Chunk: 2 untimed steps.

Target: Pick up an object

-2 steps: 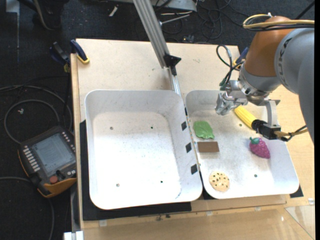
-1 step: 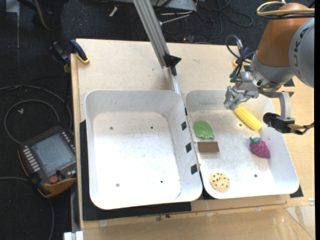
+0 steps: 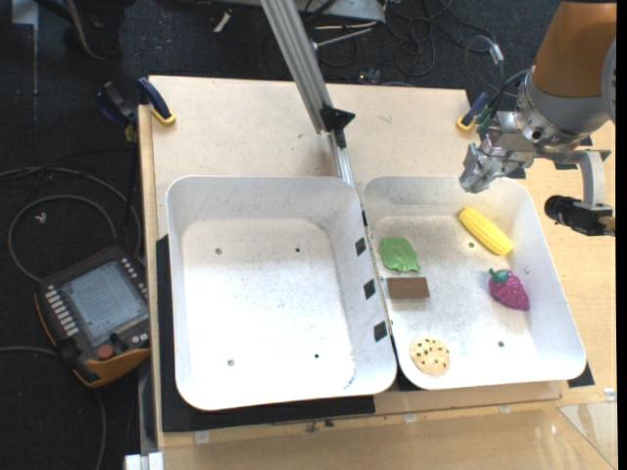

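The right bin (image 3: 549, 292) holds a yellow corn cob (image 3: 486, 230), a green leaf-shaped piece (image 3: 399, 255), a brown rectangular block (image 3: 408, 288), a purple berry with a green top (image 3: 508, 289) and a round speckled cookie (image 3: 429, 354). My gripper (image 3: 477, 176) hangs over the bin's far right corner, just above and behind the corn cob. I see nothing between its fingers.
The left bin (image 3: 196, 262) lies beside the right one. A slanted metal pole (image 3: 299, 52) rises from the gap between the bins. Blue and yellow clamps (image 3: 155, 101) grip the bench at the far left and far right (image 3: 475, 113) corners.
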Tool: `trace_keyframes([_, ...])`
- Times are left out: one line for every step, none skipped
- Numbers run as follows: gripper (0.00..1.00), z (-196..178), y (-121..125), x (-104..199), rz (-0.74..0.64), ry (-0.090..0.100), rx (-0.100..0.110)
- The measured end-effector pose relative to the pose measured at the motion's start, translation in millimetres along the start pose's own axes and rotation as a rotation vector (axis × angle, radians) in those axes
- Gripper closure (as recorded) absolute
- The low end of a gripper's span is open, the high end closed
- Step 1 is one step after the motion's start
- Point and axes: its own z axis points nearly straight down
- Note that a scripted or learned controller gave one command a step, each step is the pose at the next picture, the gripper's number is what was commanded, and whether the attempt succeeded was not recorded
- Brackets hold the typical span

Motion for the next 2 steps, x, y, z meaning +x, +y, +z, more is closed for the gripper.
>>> trace_keyframes([1.0, 18.9, -21.9, 50.5, -0.006, 0.003, 0.011])
trace_keyframes([1.0, 21.3, -41.7, 91.7, -0.007, 0.004, 0.01])
